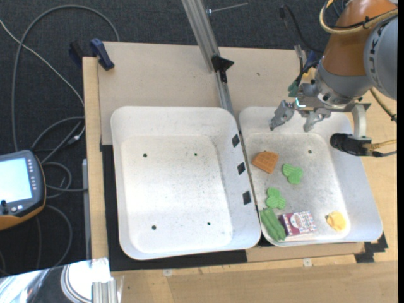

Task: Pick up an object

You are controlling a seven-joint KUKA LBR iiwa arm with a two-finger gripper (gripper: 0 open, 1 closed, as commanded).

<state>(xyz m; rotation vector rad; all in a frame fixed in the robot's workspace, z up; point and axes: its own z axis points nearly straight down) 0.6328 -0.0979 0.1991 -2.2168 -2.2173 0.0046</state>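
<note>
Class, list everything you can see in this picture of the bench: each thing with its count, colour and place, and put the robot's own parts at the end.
White bins: 2, side by side on the bench; left bin, right bin.
Waffle-like piece: 1, orange, upper part of the right bin.
Green pieces: 3, in the right bin; one in the middle, one lower, one long at the near left corner.
Small packet: 1, pink and white, near edge of the right bin.
Yellow piece: 1, near right corner of the right bin.
Blue clamp: 1, far left corner of the bench.
Handheld screen: 1, left of the bench.
Arm: 1, grey with orange.
Pincer: 1, open, above the right bin's far edge, holding nothing.
</note>
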